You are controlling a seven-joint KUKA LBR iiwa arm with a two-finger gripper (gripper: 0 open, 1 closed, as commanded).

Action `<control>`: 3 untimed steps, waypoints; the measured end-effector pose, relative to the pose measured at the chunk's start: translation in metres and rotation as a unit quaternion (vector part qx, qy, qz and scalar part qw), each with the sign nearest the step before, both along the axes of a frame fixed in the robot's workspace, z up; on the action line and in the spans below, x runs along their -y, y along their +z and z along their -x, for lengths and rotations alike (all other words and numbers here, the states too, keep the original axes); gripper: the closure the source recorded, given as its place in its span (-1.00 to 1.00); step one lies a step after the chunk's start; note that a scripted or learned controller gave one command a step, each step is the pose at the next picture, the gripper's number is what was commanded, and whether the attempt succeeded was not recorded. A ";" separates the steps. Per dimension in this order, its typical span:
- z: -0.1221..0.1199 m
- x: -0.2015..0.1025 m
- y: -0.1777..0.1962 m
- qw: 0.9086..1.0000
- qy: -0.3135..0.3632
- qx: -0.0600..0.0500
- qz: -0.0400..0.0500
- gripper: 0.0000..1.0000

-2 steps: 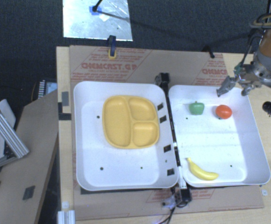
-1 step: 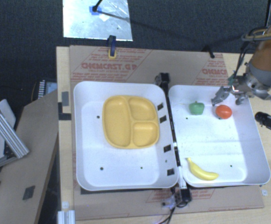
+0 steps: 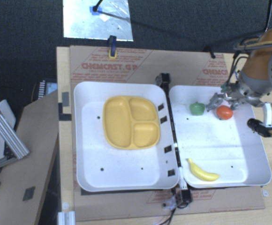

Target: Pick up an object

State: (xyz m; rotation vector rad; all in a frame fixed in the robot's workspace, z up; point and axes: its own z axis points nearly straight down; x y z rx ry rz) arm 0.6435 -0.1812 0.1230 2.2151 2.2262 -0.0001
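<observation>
In the right bin (image 3: 248,172) lie a green pepper-like toy (image 3: 197,108), a red tomato-like toy (image 3: 224,112) and a yellow banana (image 3: 202,171). My gripper (image 3: 219,101) hangs over the bin's far part, between the green toy and the red one and just above them. Its fingers are spread apart, with nothing between them. The red toy sits right under the gripper's near side.
A yellow three-compartment plate (image 3: 130,122) lies in the left bin (image 3: 91,172). A black divider (image 3: 170,125) with clips runs between the bins. The arm's orange band (image 3: 267,41) and grey wrist stand over the right bin's far right corner.
</observation>
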 end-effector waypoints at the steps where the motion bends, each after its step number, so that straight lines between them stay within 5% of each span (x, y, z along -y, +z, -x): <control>1: -0.001 -0.001 -0.040 1.000 0.000 0.000 0.000 -1.00; 2: -0.002 0.000 -0.027 1.000 0.001 0.003 0.001 1.00; 3: -0.006 -0.008 0.021 1.000 0.000 0.003 0.000 1.00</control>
